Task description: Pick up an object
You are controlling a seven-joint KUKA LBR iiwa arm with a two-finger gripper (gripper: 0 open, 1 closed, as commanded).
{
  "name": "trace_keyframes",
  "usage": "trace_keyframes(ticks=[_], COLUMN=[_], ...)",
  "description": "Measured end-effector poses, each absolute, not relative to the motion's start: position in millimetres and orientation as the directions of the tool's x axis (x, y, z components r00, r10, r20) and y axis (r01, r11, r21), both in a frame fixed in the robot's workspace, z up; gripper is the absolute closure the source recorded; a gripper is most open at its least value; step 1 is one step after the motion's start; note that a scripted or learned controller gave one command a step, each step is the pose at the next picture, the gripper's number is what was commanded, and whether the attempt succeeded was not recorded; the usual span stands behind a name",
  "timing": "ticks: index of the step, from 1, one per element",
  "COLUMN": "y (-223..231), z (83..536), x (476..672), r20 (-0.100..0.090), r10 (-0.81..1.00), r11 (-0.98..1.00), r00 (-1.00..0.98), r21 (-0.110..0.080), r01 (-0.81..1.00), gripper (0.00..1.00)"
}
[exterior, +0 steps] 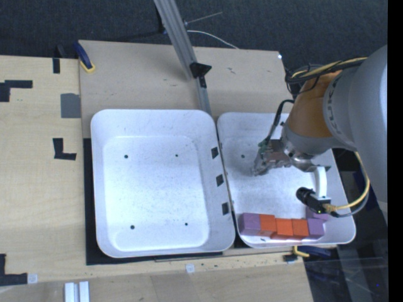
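Observation:
A row of blocks lies along the near edge of the right bin (242,137): a purple block (250,223) at the left, orange blocks (284,226) in the middle and another purple block (316,226) at the right. My gripper (262,164) hangs over the middle of the right bin, above and apart from the blocks. Nothing shows between its fingers. The grey arm with its orange band (312,112) comes in from the right.
The left bin (151,181) sits beside the right one, with black clips along their shared rim. A grey metal pole (179,36) slants in from the top. Black tape marks and a blue-yellow clamp (85,58) lie on the bench.

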State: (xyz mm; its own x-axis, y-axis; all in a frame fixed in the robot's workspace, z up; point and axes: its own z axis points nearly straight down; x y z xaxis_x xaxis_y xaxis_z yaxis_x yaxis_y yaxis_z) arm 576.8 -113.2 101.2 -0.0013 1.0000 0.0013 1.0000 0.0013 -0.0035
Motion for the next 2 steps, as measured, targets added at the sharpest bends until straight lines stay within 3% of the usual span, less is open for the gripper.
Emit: trace_keyframes(ticks=[1, 2], y=[-59.9, 70.9], z=[205.0, 191.2], x=[584.7, 570.1], r20=[0.001, 0.003], r10=[1.0, 1.0], r11=[0.006, 0.009], r00=[-0.006, -0.009], r21=[0.007, -0.004], r01=[1.0, 1.0], gripper=[1.0, 1.0])
